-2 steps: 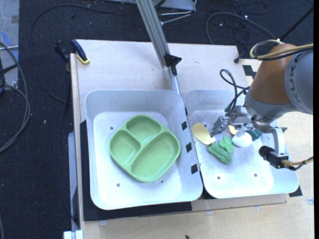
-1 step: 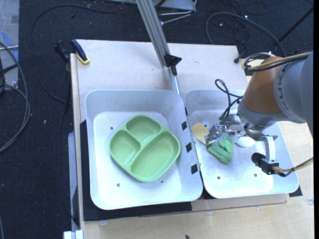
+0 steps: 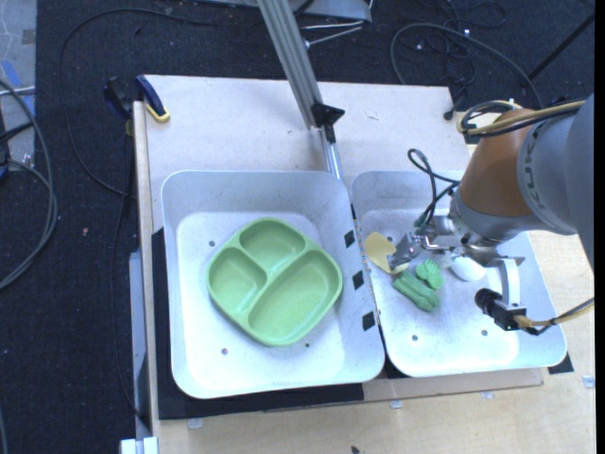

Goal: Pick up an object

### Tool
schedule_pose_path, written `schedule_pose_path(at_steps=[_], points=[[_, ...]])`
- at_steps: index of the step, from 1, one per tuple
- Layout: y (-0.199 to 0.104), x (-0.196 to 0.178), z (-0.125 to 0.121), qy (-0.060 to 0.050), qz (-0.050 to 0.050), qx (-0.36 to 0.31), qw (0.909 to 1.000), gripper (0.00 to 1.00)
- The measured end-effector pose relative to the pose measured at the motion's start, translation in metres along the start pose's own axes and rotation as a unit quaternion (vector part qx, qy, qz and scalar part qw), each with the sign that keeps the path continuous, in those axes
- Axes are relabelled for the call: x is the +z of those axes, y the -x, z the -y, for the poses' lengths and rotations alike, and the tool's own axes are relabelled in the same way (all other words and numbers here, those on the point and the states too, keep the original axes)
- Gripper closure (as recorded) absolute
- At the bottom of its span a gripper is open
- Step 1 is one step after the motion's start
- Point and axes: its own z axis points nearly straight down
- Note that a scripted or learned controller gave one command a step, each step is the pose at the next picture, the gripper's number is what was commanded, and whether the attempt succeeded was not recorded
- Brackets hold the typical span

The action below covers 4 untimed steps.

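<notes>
The gripper (image 3: 413, 253) is down low in the right bin (image 3: 529, 348), near that bin's left side, its metal fingers pointing toward the divider between the two bins. Whether those fingers are apart or together, I cannot tell; the tips are lost among the objects beneath them. Nothing can be seen held between them.

Right at the tips sits a green soft-looking object (image 3: 422, 285), lumpy, lying on the bin floor just below and to the right of the gripper. Touching or nearly touching the gripper on its left is a pale yellow object (image 3: 378, 249), close to the bin's left wall. On the far side of the green one, tucked under the wrist, there's a small white object (image 3: 466, 270), partly hidden by the arm.

Moving back up the arm: the orange band (image 3: 492, 173) bulges above the wrist, then the grey body (image 3: 562, 164) runs off to the right. A black cable loops from the wrist over the top part of the bin, and another cable with a black connector (image 3: 499, 310) hangs over the bin's lower right area.

Across the divider, the left bin (image 3: 189, 348) holds a green divided plate (image 3: 274, 280), three compartments, lying flat and well apart from the gripper. A grey metal pole (image 3: 293, 50) slants down from the top to the bins' shared edge.
</notes>
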Motion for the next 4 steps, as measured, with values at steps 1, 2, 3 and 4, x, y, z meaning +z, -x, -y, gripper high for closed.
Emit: schedule_pose_path(at_steps=[1, 2, 3, 4], points=[[0.001, -0.012, -0.002, 0.003, 0.001, 0.001, 1.0, 1.0], [0.004, -0.073, 0.002, -0.003, -0.002, 0.0, 1.0, 1.0], [0.005, -0.127, 0.0, -0.002, -0.002, -0.002, 1.0, 1.0], [-0.051, -0.119, 0.013, -0.007, -0.004, -0.005, 1.0, 1.0]])
